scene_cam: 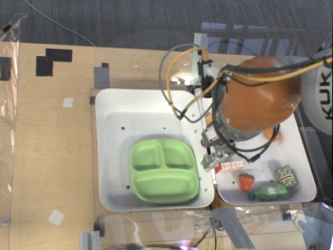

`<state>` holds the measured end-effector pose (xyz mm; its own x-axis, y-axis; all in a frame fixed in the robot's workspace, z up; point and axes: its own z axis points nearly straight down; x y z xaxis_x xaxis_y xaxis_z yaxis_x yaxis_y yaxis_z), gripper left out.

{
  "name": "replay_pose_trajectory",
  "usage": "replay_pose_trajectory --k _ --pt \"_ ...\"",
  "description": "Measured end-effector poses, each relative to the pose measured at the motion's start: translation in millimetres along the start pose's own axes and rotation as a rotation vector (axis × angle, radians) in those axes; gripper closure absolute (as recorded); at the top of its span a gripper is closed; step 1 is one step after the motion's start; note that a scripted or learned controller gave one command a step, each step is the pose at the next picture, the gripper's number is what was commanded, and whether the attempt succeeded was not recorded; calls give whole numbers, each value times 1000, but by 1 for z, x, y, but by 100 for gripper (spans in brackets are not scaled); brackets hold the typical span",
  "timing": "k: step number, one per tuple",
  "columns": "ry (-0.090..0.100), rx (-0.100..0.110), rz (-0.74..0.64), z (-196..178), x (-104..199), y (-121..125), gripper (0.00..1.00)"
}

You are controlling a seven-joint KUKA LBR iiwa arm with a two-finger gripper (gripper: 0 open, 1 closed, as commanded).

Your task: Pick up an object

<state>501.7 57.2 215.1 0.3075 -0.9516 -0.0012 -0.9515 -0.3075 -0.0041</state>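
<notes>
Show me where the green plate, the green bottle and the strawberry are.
green plate point(165, 171), camera view, ridge between its compartments.
green bottle point(269, 192), camera view, middle of its body.
strawberry point(246, 182), camera view, its red flesh.

the wooden bench is carrying two white bins. the left bin and right bin are sitting side by side, touching.
</notes>
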Motion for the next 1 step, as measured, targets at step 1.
replay_pose_trajectory --k 1 --pt "-1 -1 -731 28 21 8 100"
